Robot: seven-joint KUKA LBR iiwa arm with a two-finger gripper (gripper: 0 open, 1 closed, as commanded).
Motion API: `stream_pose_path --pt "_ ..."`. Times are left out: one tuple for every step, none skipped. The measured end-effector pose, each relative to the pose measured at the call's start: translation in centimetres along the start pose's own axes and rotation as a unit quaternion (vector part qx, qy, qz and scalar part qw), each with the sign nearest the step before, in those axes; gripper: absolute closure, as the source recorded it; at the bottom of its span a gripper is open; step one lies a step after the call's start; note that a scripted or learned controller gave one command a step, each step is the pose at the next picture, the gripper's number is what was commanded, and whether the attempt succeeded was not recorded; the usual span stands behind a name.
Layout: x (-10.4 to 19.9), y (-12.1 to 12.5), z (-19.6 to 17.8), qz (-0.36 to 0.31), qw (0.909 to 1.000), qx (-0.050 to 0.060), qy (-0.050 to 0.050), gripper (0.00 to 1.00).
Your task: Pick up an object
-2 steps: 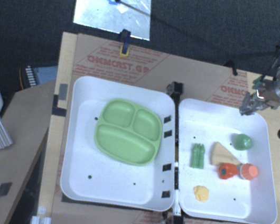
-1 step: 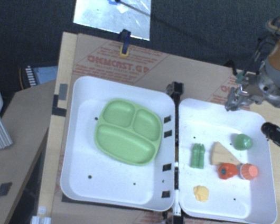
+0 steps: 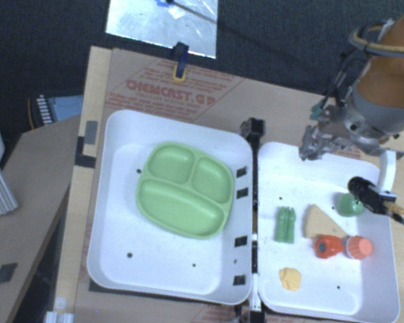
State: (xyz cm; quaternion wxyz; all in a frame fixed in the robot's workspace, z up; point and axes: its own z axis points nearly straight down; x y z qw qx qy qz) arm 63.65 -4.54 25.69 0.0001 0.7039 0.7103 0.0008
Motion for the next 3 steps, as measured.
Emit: stream_pose_path --pt "4.7 -0.1 -0.1 0.0 1.0 0.0 0.0 1.0" --pt "9.7 0.6 1.7 0.001 1.0 0.0 0.0 1.0" --pt "14.1 0.9 2.8 0.001 1.0 -0.001 0.0 1.0"
